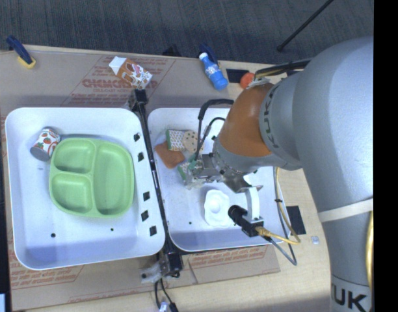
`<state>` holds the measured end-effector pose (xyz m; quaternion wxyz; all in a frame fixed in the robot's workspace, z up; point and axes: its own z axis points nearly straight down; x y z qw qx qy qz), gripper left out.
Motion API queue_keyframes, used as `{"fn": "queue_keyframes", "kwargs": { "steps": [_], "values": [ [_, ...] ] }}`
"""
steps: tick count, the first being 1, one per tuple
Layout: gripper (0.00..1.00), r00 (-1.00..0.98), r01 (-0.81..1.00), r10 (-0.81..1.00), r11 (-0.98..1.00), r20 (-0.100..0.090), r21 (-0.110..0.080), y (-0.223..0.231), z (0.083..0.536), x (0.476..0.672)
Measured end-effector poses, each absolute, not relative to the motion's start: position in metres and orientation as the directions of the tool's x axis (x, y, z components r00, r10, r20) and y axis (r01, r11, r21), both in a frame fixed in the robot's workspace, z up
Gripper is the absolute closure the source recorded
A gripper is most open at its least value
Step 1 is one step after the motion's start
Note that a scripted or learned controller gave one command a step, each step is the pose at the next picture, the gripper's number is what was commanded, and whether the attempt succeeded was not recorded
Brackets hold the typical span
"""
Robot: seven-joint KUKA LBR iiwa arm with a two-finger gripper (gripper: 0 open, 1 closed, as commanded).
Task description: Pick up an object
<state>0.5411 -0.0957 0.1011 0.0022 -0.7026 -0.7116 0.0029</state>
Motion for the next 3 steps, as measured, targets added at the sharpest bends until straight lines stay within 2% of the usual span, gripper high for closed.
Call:
{"fn": "queue_keyframes", "kwargs": {
  "steps": [1, 2, 3],
  "values": [
    [1.0, -0.005, 1.0, 1.0, 0.005, -0.001, 0.001, -0.09, 0.235, 0.501],
    [1.0, -0.005, 1.0, 1.0, 0.005, -0.001, -0.002, -0.137, 0.214, 0.482],
    [1.0, -0.006, 1.0, 1.0, 0.006, 0.0, -0.001, -0.164, 0.2, 0.559]
  ]
}}
